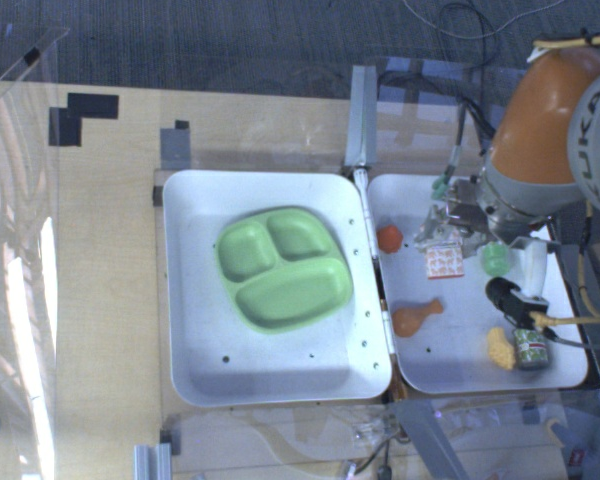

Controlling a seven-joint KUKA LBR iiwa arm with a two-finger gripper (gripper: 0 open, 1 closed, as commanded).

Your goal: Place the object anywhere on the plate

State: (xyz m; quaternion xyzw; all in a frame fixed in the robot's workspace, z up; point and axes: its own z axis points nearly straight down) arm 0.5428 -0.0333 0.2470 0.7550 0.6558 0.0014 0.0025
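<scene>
A green plate (283, 267) with three compartments lies in the left white bin (195, 368). My gripper (438, 226) hangs over the back of the right bin (570, 373), just above a small red-and-white patterned box (444, 261). A red-orange ball (389, 237) lies left of the gripper, close to the wall between the bins. Nearer the front lies an orange drumstick-shaped toy (417, 316). Nothing rests on the plate.
A green round object (495, 259) and a white object (533, 264) lie right of the box, under the wrist. A yellow lumpy item (499, 348) and a small can (530, 349) sit at the right bin's front right corner.
</scene>
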